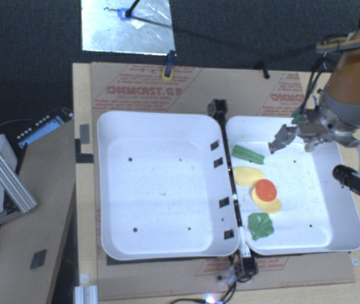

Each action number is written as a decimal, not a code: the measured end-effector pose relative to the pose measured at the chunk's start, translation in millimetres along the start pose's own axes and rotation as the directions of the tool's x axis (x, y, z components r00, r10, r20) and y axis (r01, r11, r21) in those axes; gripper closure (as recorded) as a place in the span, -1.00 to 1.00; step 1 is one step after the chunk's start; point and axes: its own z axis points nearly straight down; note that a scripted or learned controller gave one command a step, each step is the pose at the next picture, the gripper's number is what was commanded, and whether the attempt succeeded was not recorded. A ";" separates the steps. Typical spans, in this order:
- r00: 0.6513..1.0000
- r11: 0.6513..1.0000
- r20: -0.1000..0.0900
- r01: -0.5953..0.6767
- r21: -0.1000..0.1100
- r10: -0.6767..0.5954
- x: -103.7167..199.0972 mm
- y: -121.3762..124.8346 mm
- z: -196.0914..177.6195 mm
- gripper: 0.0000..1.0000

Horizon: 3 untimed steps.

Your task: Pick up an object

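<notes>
The right white bin [341, 230] holds several small items along its left side. A long green piece [248, 153] lies at the top, with a yellow piece [246, 175] just below it. An orange-red round piece [266, 190] rests on another yellow piece [270, 203], and a green lump [260, 225] sits nearest the front. My gripper [295, 144] hangs over the upper middle of this bin, right of the long green piece and apart from it. Its fingers [279, 142] are spread open with nothing between them.
The left white bin [107, 170] sits beside the right one, with a black divider strip [227, 182] between them. Both rest on a cardboard sheet [142, 87]. A shiny metal plate [126, 18] lies beyond the bench's far edge.
</notes>
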 end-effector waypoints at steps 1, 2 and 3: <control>1.000 1.000 -0.003 0.000 0.013 0.000 15.8 1.1 159.3 -1.00; 1.000 1.000 0.000 -0.001 -0.001 0.001 13.7 5.2 139.5 1.00; 1.000 1.000 0.001 0.003 -0.005 -0.003 8.2 64.9 162.6 1.00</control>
